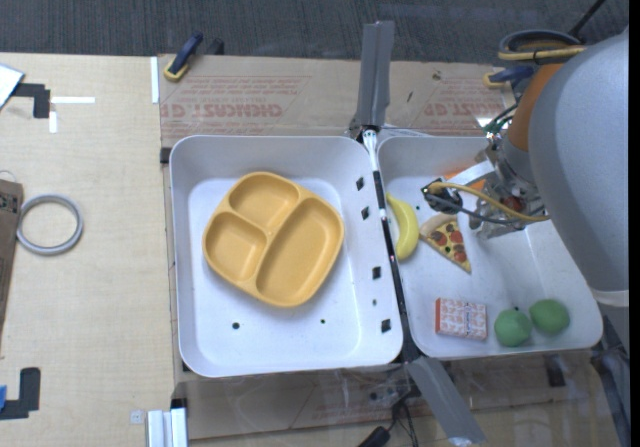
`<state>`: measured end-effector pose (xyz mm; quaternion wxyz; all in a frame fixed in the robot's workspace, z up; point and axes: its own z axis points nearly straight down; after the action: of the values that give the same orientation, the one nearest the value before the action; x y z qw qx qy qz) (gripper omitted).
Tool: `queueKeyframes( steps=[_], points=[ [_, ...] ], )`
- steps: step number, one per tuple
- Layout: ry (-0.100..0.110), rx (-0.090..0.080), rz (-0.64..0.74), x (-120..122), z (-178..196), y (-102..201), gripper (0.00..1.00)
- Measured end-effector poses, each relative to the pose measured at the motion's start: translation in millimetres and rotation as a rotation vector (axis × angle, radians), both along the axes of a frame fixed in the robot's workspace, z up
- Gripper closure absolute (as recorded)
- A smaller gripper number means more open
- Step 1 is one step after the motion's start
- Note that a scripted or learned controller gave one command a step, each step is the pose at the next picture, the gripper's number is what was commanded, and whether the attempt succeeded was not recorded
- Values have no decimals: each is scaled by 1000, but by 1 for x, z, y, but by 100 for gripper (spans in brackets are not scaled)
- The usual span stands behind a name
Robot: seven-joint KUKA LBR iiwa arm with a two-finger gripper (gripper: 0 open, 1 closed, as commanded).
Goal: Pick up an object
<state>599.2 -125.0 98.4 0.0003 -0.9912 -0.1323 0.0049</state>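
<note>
Two shallow white bins side by side on the desk, seen from above at a slant. The left bin (pixel 190 265) at centre frame holds a yellow divided plate (pixel 274 237) with three compartments, lying flat and slightly turned. The right bin (pixel 560 265) carries the loose objects: a banana (pixel 404 225) lying along its left wall, just beside the divider between the bins; a toy pizza slice (pixel 449 241) just right of the banana; a small red-and-white box (pixel 461 318) near the lower edge; and two green balls (pixel 530 321) close together at the lower right. The grey arm (pixel 590 165) enters from the right of the frame and covers the upper right part of this bin; an orange band shows near its top. The hand (pixel 445 197) sits at the arm's left end, above the pizza slice and to the right of the banana, amid cables and dark parts; whether it is wide or narrow cannot be told, and no object is seen in it. Around the bins: a roll of tape (pixel 48 224) on the desk at the left edge of the frame, a blue-and-yellow clamp (pixel 184 56) at upper left, and printed cardboard (pixel 260 100) behind the bins
</note>
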Motion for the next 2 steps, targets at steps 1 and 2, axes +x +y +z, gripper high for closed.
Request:
queueKeyframes(
  steps=[1, 2],
  points=[
    [-7, 1, 146, 37, -7, 16, 100],
    [-6, 5, 761, -1, 92, 37, 100]
  ],
)
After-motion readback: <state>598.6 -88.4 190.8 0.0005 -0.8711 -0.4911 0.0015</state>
